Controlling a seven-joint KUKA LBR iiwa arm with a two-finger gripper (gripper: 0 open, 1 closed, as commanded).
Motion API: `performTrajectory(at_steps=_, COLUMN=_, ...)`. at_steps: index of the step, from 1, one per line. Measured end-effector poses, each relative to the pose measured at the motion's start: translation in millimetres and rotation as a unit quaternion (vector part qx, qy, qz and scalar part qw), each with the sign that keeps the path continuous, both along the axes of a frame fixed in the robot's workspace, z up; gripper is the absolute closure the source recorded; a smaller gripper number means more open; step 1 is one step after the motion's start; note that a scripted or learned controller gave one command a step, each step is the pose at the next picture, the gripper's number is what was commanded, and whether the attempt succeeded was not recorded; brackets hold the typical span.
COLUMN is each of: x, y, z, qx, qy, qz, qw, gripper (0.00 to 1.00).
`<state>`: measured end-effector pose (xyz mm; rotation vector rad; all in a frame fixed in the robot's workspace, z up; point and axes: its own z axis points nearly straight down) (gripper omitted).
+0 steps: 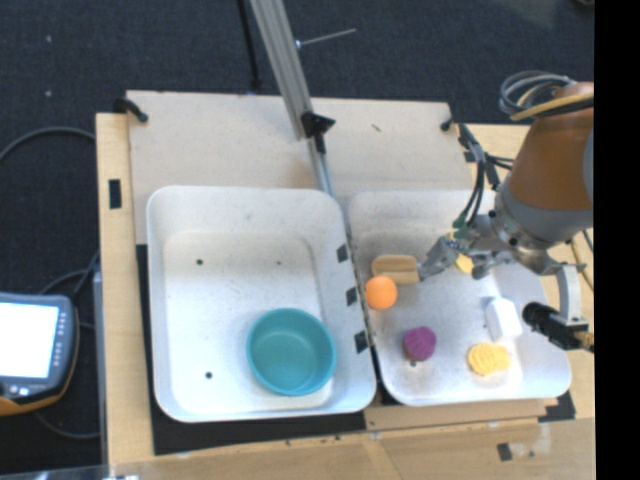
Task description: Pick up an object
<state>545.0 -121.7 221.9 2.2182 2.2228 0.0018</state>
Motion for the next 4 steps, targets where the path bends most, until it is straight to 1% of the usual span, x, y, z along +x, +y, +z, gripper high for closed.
performTrajectory(at_steps=1, x=0.0, y=-0.2, z=0.0, qx=0.0001, qy=0.0, qz=-0.001, qw=1.0, gripper=0.0)
performTrajectory(at_steps=2, x=4.8, y=-10.4, z=-53.7, qx=-0.0007, qy=0.003, qz=-0.001, qw=1.0, gripper=0.0)
performTrajectory(at_steps=3, x=-5.5, y=-10.0, z=-102.4, qx=-0.0002, qy=0.003, qz=-0.001, qw=1.0, gripper=0.0)
performTrajectory(at_steps=4, x=-5.6, y=-11.3, z=-122.0, qx=-0.0007, qy=0.002, qz=-0.002, qw=1.0, gripper=0.0)
